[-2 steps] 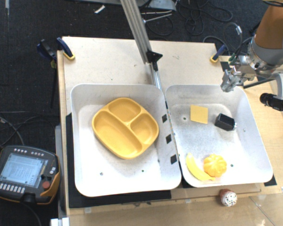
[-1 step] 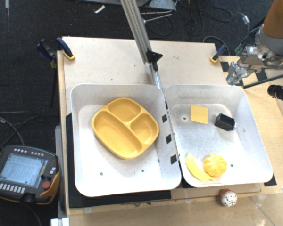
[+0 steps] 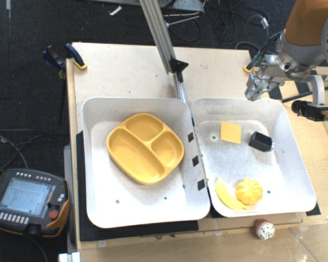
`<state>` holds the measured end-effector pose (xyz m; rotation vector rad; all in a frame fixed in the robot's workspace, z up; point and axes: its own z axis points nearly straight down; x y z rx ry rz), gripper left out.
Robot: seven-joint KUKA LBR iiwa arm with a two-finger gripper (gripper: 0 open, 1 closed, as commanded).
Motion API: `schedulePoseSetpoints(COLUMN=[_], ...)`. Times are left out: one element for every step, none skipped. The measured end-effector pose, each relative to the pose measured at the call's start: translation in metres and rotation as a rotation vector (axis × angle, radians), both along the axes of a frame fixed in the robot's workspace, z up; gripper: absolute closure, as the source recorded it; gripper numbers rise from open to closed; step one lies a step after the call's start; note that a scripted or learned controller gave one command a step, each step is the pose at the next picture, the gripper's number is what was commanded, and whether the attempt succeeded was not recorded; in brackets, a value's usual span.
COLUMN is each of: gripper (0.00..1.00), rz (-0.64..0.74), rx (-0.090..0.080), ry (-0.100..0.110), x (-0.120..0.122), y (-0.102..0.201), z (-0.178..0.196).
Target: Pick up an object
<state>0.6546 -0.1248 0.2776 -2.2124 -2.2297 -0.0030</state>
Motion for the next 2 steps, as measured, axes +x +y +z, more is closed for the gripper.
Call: schedulePoseSetpoints(gripper=[1.0, 1.0], rz=[0.0, -0.001], rx=[-0.001, 0.0], ry=[0.002, 0.002], x=[-0.001, -0.002], y=[0.053, 0.099], z=[-0.017, -0.024])
